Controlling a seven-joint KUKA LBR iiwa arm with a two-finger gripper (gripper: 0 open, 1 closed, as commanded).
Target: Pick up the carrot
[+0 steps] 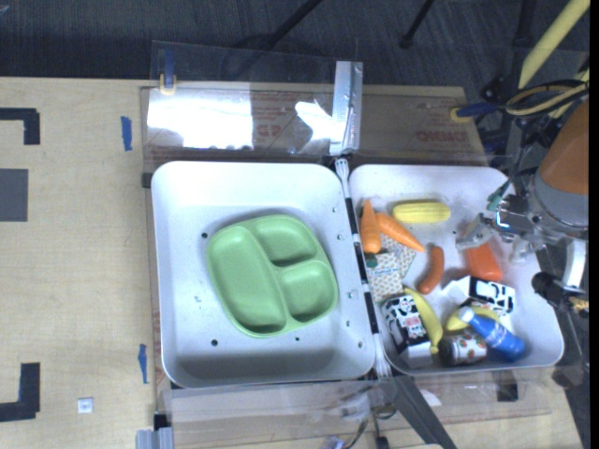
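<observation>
The carrot (397, 235) is orange and tapered. It lies in the upper left part of the right bin (547, 358), just below a yellow corn cob (420, 213). A second orange piece (371, 228) leans against the bin's left wall beside it. My gripper (496, 221) hangs over the right side of the same bin, well to the right of the carrot and apart from it. It is above an orange block-like item (485, 263). Nothing is visibly held.
The right bin also holds a reddish sausage (430, 267), a banana (427, 314), a black-and-white carton (405, 324), a can (465, 350) and a blue bottle (497, 336). The left bin (178, 251) holds a green divided plate (271, 272).
</observation>
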